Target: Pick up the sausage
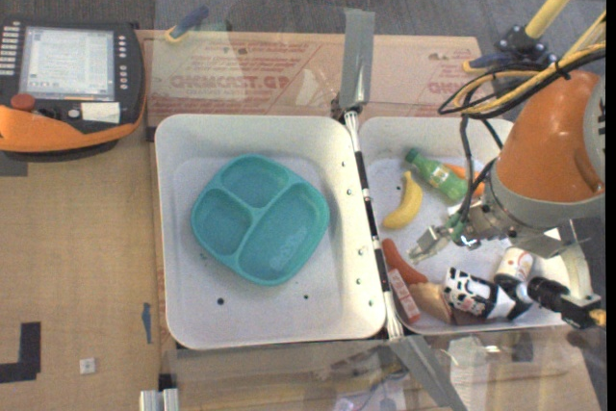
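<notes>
The sausage [398,264], reddish-brown and slanted, lies in the right bin [377,159] close to its left wall, near the front. My gripper [430,243] hangs just right of and slightly above the sausage's far end. Its metal fingers [421,252] stand open with nothing between them. The grey and orange arm [549,149] reaches in from the right and covers the bin's right part.
A yellow banana [405,203] and a green bottle [435,174] lie behind the gripper. A black-and-white toy [474,294], a tan item [433,305] and a red packet [405,301] crowd the front. The left bin [173,303] holds a teal divided plate [260,219].
</notes>
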You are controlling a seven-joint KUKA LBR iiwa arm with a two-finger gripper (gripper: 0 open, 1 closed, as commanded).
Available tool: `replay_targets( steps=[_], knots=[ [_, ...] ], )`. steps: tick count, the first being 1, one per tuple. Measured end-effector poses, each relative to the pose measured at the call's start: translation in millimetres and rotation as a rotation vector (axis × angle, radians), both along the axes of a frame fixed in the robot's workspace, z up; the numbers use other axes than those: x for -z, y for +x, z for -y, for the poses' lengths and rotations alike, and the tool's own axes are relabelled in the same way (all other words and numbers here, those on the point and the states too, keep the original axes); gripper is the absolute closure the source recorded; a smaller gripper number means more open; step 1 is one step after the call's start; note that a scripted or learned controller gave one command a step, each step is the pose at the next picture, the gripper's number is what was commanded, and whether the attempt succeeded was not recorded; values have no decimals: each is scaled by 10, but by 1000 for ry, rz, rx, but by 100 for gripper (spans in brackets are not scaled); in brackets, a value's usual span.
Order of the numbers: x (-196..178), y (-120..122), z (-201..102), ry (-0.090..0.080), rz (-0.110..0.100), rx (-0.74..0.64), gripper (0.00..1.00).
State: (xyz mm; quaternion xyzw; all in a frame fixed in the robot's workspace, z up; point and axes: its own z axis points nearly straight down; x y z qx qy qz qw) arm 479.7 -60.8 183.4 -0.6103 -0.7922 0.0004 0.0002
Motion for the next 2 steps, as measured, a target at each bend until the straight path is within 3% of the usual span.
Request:
replay_targets(
  steps=[1,2],
  knots=[
    [1,1,-1149,0,0,-42,0],
    [-1,2,-338,1,-1,-75,0]
  ],
)
